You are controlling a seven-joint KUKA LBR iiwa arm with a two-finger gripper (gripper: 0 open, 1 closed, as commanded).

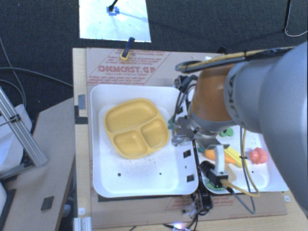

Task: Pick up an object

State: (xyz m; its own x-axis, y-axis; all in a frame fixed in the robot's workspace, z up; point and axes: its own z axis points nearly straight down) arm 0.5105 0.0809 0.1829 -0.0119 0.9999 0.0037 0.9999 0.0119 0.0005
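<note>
Camera view: arm (260,90) covers right bin (267,175), toys (258,155) partly hidden.

Red "CHEMCAST" print, on brown board (159,64)

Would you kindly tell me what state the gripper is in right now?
Gripper: cannot be told from this view; it sits beside the right edge of the yellow tray.

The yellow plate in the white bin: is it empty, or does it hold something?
Empty. The yellow plate lies right side up, and its three compartments show only bare yellow.
</note>
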